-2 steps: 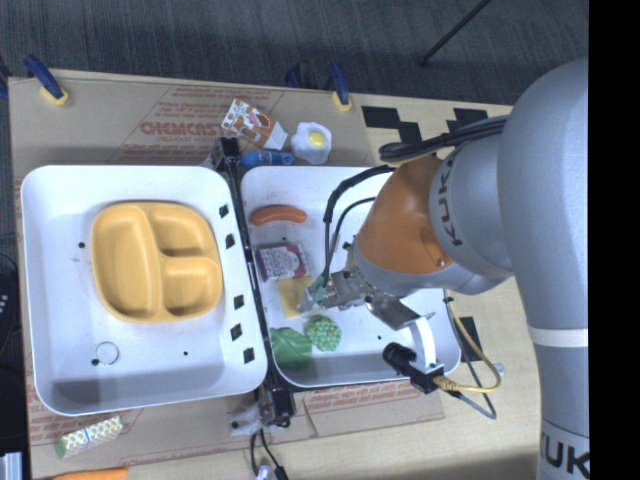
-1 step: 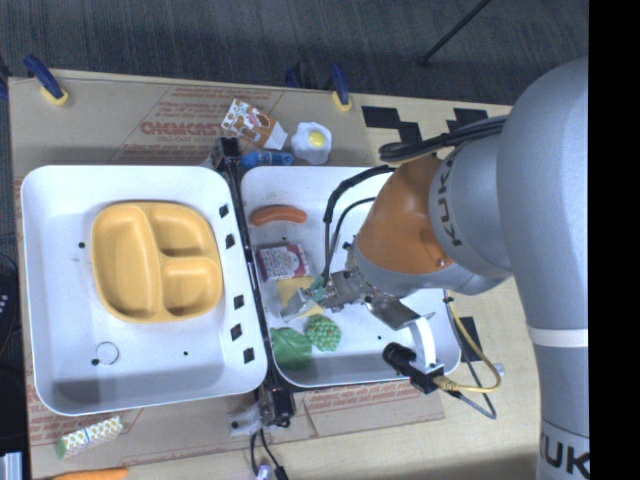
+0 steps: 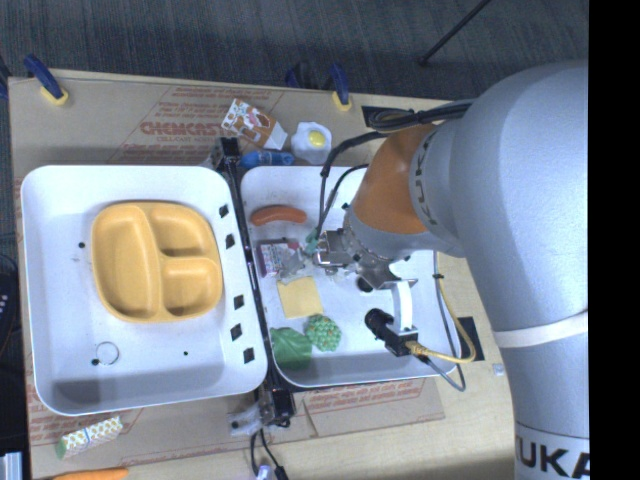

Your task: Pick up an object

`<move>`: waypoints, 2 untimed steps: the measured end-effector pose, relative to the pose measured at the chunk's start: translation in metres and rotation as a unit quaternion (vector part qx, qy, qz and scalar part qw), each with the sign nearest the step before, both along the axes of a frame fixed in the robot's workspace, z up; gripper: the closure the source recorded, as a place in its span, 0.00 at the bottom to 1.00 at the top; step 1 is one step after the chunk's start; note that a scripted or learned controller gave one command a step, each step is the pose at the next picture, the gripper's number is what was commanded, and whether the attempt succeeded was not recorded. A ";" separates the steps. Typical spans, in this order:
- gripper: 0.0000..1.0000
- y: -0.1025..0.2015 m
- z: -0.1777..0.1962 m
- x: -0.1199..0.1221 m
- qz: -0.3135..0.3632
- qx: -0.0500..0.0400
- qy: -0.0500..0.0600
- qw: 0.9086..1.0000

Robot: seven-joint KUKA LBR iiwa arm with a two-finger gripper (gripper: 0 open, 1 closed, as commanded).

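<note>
— Any writing you can read?

— "UKA" in black on the arm (image 3: 530, 218) at lower right; red print on the cardboard (image 3: 190, 118) at the top is too blurred.

— Where's the claw?

— The gripper (image 3: 318, 250) is low in the right bin (image 3: 430, 358), mid-frame. Open or closed, I cannot tell. Just left of it is 1 dark packet (image 3: 272, 259), 1 sausage (image 3: 278, 214) above, 1 cheese slice (image 3: 298, 295) below, then 1 green bumpy ball (image 3: 323, 332) and 1 green leaf (image 3: 291, 346).

— And the left bin (image 3: 50, 268)?

— 1 yellow divided tray (image 3: 156, 258).
</note>
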State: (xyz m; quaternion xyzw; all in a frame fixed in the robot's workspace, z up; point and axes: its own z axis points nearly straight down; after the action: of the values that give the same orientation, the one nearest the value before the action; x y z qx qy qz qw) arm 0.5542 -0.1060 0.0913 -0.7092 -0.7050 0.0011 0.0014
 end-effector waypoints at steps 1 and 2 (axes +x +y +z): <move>0.00 0.012 0.000 -0.058 0.018 0.001 0.001 1.000; 0.00 0.012 0.000 0.019 0.040 0.000 0.000 0.999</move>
State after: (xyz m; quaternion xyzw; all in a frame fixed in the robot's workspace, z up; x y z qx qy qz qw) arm 0.5731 -0.0942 0.0916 -0.6807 -0.7325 0.0005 0.0014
